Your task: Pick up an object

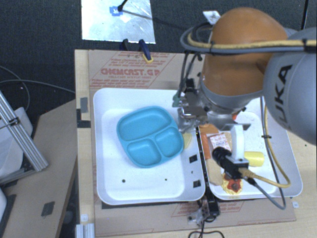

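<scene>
On the pale counter (52, 133), a brown cardboard sheet with red print (130, 69), and on that sheet two shallow white bins side by side. In the left white bin (109, 185), a sky-blue plastic tray with three compartments (147, 135), flat and open side up, askew to the bin's walls, nearer the far right corner than the near left one. Along that bin's near edge, bare white floor. Above the adjoining inner rims of the two bins, the grey two-finger gripper (184, 119), just beside the sky-blue tray's right edge, under the orange band and the grey bulk of the arm. Spread of the fingers: cannot tell, wide or narrow, too small and too shadowed here. Contact with the tray likewise unclear. In the right white bin (292, 180), largely covered by the arm, a flat orange-and-white packet (221, 142) close to the left wall. Near the middle of the same bin, a yellow rounded block (255, 157). By its near edge, a small orange-and-red thing (233, 185), too blurred to name. Past the far edge of the cardboard, a blue-and-yellow clamp (145, 51), and beyond it a shiny silver square sheet (117, 14) on dark cloth. At the counter's left edge, slanted aluminium frame bars (22, 140), well apart from both bins.
</scene>
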Controlling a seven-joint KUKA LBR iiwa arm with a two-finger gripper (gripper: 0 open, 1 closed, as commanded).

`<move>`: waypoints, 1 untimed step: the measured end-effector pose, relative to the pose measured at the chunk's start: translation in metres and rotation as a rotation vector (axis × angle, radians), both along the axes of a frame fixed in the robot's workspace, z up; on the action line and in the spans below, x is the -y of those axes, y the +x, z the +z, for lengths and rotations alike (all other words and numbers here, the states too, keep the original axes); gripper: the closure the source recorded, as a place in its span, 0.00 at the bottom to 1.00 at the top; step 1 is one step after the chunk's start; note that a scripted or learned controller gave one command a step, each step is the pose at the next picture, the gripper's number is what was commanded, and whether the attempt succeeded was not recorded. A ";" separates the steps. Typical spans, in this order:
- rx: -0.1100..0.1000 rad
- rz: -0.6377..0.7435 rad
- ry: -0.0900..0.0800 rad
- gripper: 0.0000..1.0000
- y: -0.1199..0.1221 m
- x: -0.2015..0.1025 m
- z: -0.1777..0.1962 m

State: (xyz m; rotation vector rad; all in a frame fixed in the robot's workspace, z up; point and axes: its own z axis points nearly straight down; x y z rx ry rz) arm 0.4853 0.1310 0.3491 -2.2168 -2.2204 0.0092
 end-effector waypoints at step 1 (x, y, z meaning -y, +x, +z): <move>0.004 -0.011 -0.003 1.00 0.021 0.093 -0.059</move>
